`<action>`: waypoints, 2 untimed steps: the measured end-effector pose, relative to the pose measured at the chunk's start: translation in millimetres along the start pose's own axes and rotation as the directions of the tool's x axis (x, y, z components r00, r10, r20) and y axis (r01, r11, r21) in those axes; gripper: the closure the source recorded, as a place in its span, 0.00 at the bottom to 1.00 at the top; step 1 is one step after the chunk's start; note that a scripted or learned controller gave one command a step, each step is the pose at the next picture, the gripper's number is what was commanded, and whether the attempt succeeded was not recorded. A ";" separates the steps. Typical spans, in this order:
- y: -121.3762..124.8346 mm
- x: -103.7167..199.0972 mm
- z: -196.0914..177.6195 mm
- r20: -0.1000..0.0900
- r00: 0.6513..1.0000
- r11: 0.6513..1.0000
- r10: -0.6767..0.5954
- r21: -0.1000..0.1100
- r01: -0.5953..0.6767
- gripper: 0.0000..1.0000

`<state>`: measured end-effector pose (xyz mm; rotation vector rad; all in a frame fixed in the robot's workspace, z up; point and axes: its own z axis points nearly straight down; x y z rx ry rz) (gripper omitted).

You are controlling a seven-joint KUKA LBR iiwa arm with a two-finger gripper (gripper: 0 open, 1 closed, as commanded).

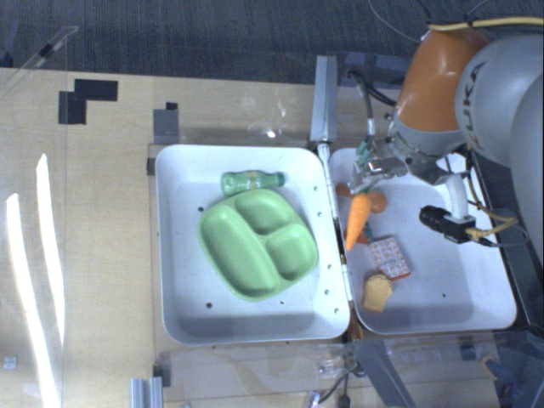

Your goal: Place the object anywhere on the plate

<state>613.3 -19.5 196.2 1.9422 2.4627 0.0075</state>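
Observation:
A green three-compartment plate (259, 243) lies in the left bin (183, 313). A green bottle (252, 180) lies on its side just behind the plate. In the right bin (476, 296) an orange carrot (356, 221) lies against the left wall, its thick end pointing back. My gripper (365, 177) hangs at the back left of the right bin, directly over the carrot's thick end. A small orange piece (376, 201) shows beside that end.
A pink patterned packet (388, 257) and a yellow-brown lump (376, 291) lie in front of the carrot. A black cylinder with cable (446, 221) hangs off the arm over the right bin. The wall between the bins (334, 228) stands right next to the carrot.

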 end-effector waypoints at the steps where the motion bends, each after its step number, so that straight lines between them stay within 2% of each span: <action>1: 21.8 102.9 0.9 -0.001 0.998 0.998 -0.066 0.001 0.066 1.00; 2: 21.8 102.8 0.8 -0.001 0.998 0.998 -0.066 0.000 0.066 0.00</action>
